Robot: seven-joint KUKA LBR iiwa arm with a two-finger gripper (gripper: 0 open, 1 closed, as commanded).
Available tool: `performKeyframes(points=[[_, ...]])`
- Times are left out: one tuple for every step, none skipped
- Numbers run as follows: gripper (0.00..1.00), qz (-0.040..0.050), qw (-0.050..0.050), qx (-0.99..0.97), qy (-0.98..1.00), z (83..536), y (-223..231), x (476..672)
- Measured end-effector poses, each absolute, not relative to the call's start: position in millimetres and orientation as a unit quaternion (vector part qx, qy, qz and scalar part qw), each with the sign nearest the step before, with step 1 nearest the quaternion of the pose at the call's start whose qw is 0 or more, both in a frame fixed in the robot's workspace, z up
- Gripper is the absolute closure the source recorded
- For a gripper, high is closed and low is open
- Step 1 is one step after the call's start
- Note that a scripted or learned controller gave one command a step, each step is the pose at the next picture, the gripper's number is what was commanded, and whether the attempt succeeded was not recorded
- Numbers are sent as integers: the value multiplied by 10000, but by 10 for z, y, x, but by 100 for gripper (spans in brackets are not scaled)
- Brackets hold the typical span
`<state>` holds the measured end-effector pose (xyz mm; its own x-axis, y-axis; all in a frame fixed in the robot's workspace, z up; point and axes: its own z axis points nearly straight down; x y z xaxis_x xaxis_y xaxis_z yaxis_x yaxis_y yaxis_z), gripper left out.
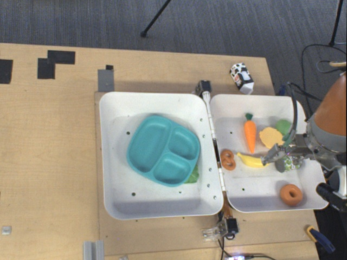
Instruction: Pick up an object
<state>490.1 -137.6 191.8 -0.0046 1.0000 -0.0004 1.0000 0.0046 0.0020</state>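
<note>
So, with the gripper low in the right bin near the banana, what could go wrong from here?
1. The gripper sits by the banana's end, not over its middle, so closing may only nudge it away.
2. The carrot, the yellow piece and the small donut lie close around the banana; the fingers might bump one or catch two things.
3. The bin wall is just beyond, so a pushed banana could jam there.

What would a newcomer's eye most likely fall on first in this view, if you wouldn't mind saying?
Probably the teal divided plate, lying tilted in the left bin. Next, the bright food toys in the right bin: a carrot, a banana and a donut. The gripper sits low beside the banana's right end.
</note>
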Motion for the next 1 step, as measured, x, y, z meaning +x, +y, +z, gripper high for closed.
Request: performKeyframes(points=[[0,12,15,6936,7204,1041,-1725,5234]])
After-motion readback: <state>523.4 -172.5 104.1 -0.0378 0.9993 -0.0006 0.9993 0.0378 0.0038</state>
